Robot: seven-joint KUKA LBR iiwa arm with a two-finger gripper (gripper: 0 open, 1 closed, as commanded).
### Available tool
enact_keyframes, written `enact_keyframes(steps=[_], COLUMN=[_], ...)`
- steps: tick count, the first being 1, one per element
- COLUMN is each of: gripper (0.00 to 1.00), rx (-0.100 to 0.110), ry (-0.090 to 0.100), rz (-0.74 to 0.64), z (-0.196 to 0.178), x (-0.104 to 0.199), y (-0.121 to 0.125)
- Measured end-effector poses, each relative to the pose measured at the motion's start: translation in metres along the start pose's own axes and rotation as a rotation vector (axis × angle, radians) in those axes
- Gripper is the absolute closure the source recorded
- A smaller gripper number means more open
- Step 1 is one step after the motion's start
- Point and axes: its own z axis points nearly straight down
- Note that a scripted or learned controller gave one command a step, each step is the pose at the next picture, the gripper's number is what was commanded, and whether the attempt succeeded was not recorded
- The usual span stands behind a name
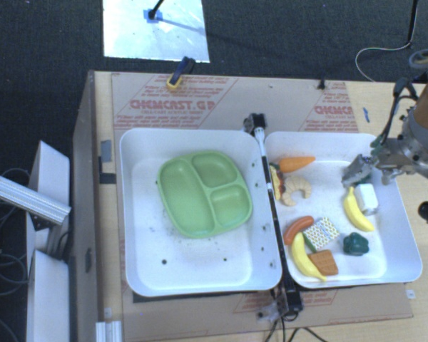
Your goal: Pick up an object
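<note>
The gripper [358, 171] hangs over the upper right part of the right bin [406, 262], reaching in from the right; its grey fingers point down and to the left, and whether they are apart or together cannot be told at this angle, with nothing seen between them. Just below it lies a banana [357, 212] with a small white block [367, 197] touching its upper right side. Lower down sits a dark green pepper-like toy [355, 244]. Toward the middle of that bin lie a chequered block [321, 231], a red sausage [298, 226], a second banana [302, 256] and an orange-brown slice [325, 263], all clustered close together. Near the bin's upper left are a carrot [297, 164] and a pale beige piece [297, 188]. The left bin [139, 212] holds a light green divided plate [205, 193] with three compartments. Both bins rest on a brown board [221, 102] printed in red with repeated lettering that reads "CHEMCAST GP"; smaller print beneath it is too fine to read. A yellow and black clamp [178, 74] sits at the board's far edge.
</note>
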Motion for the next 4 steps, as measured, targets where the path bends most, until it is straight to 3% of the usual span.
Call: enact_keyframes(steps=[1,2,3,4], gripper=[0.00,1.00,0.00,1.00], rx=[0.004,-0.002,-0.002,-0.005], ry=[0.001,-0.001,-0.001,-0.001], rz=[0.003,0.001,0.001,0.000], z=[0.138,0.126,0.126,0.115], x=[-0.041,-0.041,-0.041,-0.041], y=[-0.011,-0.009,-0.009,-0.008])
